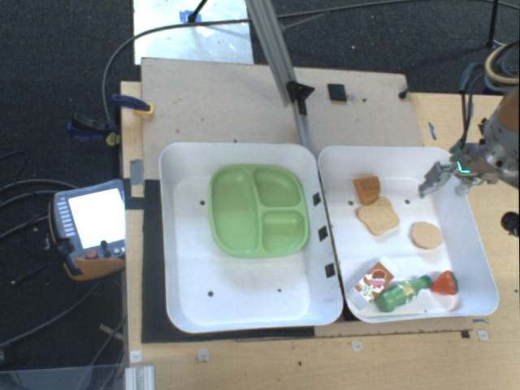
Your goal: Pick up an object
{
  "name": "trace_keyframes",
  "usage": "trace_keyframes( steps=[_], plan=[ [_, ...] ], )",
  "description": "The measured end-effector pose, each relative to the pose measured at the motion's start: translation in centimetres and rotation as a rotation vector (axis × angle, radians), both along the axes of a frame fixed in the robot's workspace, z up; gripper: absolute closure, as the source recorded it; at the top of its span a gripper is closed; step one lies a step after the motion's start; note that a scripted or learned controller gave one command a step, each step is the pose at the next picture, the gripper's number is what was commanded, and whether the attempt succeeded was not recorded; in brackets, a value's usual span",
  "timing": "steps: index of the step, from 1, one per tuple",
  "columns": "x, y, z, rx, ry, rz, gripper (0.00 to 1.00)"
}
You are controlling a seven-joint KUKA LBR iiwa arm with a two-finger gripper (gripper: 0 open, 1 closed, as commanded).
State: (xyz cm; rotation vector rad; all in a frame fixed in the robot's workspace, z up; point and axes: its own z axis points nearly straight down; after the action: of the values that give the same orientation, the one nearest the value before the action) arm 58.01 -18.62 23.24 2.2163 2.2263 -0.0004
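The right bin (479, 258) holds several toy foods. A small orange-brown block (367, 189) lies at its upper left, with a tan toast slice (378, 216) just below it and a round tan biscuit (426, 235) to the right. Along the bin's near edge lie a red-and-white packet (374, 283), a green bottle (400, 293) and a red piece (444, 283). My gripper (447, 185) hangs over the bin's upper right part, open, with nothing between its fingers. It is right of the block and above the biscuit.
The left bin (183, 283) holds a green divided plate (260, 211). A grey pole (276, 47) slants down to the bins' far edge. A handheld pendant (91, 227) and cables lie off the bench at left.
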Motion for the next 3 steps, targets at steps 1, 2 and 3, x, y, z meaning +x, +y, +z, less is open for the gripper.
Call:
trace_keyframes(
  steps=[1,2,3],
  plan=[
    [0.0,0.0,0.1,0.0,-0.002,0.0,0.0],
    [0.8,0.4,-4.6,0.0,0.001,0.003,0.0],
    [1.2,1.4,-9.7,0.001,0.002,0.003,0.0]
  ],
)
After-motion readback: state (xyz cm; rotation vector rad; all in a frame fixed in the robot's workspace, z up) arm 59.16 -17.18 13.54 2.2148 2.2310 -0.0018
